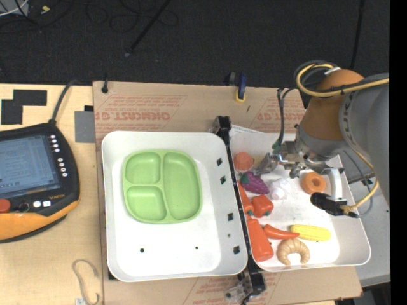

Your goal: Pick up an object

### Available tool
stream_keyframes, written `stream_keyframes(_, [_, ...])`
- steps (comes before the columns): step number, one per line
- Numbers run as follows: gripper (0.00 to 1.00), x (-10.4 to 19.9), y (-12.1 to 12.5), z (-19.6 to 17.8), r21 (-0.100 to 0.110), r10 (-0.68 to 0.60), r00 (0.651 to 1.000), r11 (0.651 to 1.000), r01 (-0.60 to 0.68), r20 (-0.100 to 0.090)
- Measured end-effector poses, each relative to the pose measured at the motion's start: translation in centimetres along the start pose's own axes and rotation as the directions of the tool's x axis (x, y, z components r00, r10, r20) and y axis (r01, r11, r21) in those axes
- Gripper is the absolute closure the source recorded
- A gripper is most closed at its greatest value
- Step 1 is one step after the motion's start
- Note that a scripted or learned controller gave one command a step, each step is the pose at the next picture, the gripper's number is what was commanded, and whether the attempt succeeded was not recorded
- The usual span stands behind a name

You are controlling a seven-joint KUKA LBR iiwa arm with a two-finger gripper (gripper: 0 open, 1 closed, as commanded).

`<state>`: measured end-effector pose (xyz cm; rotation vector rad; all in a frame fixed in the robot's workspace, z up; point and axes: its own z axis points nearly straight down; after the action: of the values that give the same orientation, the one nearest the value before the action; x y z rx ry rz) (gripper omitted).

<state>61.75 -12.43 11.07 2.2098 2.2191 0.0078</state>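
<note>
Toy foods lie in the right shallow white bin; the hand is low over them.
Left white bin carries a green three-compartment plastic tray. Purple plastic grape bunch sits just below the hand, whose opening I cannot tell.

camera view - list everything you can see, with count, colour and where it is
left bin: 1, white, left of the divider
divided plate: 1, light green, three compartments, in the left bin
right bin: 1, white, under the arm
purple toy: 1, purple, right bin, upper left
red pepper toy: 1, red, below the purple toy
carrot: 1, orange, along the right bin's left wall
chili: 1, red-orange, right of the carrot
corn: 1, yellow, right bin, lower middle
croissant: 1, tan, right bin's front edge
orange round toy: 1, orange, beside the hand
control tablet: 1, grey and orange, far left on the bench
hand: 1, grey, low over the right bin's upper part
</note>
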Motion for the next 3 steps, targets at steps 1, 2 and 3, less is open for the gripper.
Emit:
stream_keyframes(1, [0.00, 0.1, 0.1, 2.2, 0.010, 0.000, 1.000, 1.000, 0.000, -0.001])
stream_keyframes(2, [1.00, 0.1, 0.0, 1.3, 0.015, 0.003, 1.000, 1.000, -0.003, -0.004])
stream_keyframes(3, [1.00, 0.1, -0.3, -2.9, 0.011, 0.006, 1.000, 1.000, -0.006, -0.004])
